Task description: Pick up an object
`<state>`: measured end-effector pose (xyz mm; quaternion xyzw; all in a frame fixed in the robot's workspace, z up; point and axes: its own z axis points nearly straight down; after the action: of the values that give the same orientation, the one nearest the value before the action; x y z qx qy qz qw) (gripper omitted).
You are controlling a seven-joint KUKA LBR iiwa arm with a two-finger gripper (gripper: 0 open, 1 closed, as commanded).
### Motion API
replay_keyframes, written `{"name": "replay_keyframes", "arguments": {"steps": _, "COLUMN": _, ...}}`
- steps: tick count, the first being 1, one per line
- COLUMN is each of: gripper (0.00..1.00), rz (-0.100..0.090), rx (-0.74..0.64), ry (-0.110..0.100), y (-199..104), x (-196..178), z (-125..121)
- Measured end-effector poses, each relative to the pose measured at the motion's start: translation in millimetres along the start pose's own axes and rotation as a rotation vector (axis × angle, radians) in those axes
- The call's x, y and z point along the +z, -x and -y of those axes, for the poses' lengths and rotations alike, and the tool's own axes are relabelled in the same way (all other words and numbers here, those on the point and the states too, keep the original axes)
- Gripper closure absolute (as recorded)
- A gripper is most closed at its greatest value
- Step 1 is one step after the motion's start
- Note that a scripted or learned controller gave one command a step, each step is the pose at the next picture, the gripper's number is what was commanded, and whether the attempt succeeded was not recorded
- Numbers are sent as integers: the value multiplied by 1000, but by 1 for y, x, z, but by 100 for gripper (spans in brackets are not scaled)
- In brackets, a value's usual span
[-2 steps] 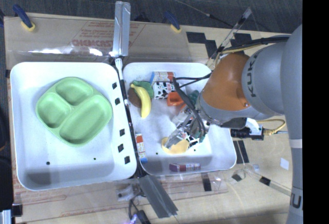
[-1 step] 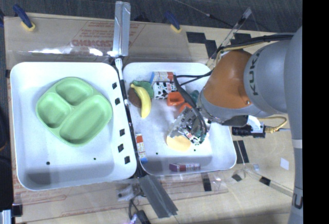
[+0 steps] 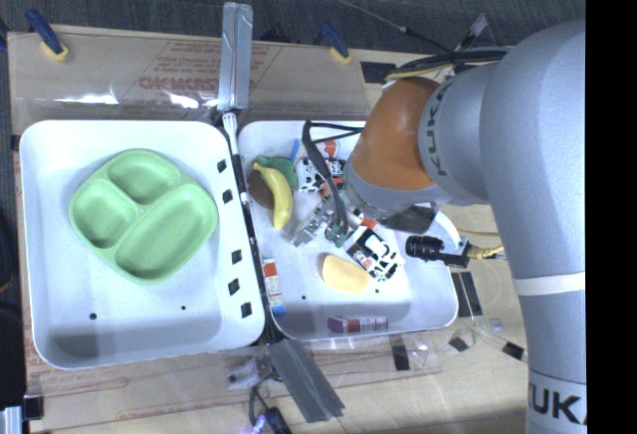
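My arm, grey with its orange band, reaches over the right-hand white bin, one of two bins sitting side by side on the counter. My gripper hangs low inside that bin, near its middle; whether it is parted or closed I cannot tell from this angle, as cables and the wrist crowd the tip, and nothing can be made out between its tips. Taking the gripper as the landmark: a yellow banana lies just to its left, curving along the bin's left side, with a dark brown rounded item touching the banana's far edge and a green piece peeking out just above the banana. Below and slightly right of the gripper rests a pale yellow, lemon-like wedge on the bin floor, and just beside that, closer to the gripper, sits a small black-and-white patterned object. Further below the gripper, against the bin's near wall, lies a small flat red-and-white packet, and another narrow packet lies along the bin's left wall, lower left of the gripper. Well to the left of the gripper, the other white bin holds a light green divided plate with three compartments, lying flat.
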<state>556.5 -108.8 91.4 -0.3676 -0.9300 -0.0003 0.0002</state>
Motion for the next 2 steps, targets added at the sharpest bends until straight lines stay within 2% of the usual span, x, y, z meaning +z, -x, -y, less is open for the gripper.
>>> {"name": "replay_keyframes", "arguments": {"steps": 1, "gripper": 100, "rz": 5, "rx": 146, "ry": 1, "y": 117, "x": -41, "z": 29}}
{"name": "replay_keyframes", "arguments": {"steps": 2, "gripper": 100, "rz": -3, "rx": 410, "ry": -3, "y": 74, "x": -50, "z": -14}}
